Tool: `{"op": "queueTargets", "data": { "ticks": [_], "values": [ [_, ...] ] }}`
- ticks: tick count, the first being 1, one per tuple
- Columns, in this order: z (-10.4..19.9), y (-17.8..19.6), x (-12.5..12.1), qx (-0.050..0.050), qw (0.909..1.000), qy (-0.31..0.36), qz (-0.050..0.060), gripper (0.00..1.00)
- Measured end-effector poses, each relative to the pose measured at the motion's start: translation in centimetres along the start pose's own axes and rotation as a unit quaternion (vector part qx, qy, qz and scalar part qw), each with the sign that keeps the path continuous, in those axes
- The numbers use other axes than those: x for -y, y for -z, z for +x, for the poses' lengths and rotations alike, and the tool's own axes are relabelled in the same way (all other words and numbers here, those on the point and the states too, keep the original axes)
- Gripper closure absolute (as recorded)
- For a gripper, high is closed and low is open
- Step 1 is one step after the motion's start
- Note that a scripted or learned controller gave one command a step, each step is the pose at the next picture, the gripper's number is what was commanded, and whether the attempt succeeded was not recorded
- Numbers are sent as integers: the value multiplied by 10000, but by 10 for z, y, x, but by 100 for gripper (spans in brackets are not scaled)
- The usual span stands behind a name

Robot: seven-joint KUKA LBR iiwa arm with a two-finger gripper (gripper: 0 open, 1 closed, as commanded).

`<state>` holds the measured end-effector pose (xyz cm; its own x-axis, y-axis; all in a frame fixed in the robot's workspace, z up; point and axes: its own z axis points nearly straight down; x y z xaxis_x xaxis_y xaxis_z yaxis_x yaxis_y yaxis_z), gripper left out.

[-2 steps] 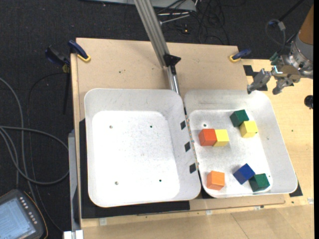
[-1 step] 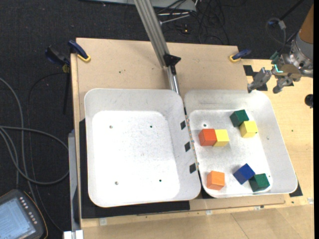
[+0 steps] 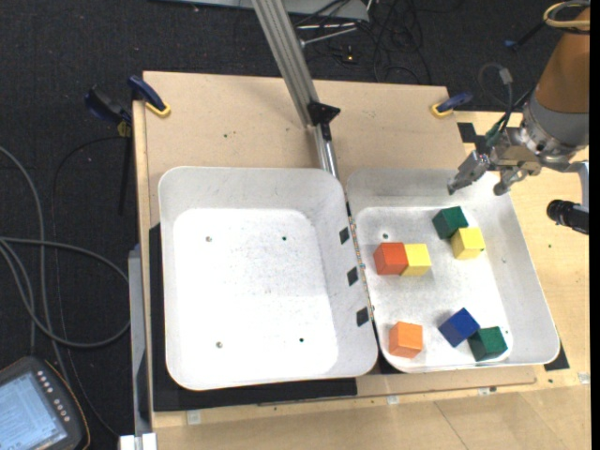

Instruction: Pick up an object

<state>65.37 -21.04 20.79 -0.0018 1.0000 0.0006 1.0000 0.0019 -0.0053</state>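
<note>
Currently the gripper hovers with its fingers spread apart and nothing between them. Nearest is the green cube, just below and slightly left of it, touching a yellow cube in the right bin.

The scene is evenly and fairly brightly lit from above, with soft light and no hard glare. The two white bins come close to washing out, yet fine speckles on their floors stay visible. Short, soft shadows sit under the coloured blocks and along the bench at the bins' near edges. The dark floor loses detail. Focus is moderate throughout; edges look slightly soft and grainy.
</note>
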Motion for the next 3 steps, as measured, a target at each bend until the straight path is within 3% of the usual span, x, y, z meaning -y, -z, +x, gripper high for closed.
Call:
{"op": "queueTargets", "data": {
  "ticks": [2, 3],
  "values": [
    [1, -107, 3, -2, 10000, -3, 2, 0],
    [1, -92, 1, 10, 10000, 0, -41, 100]
  ]
}}
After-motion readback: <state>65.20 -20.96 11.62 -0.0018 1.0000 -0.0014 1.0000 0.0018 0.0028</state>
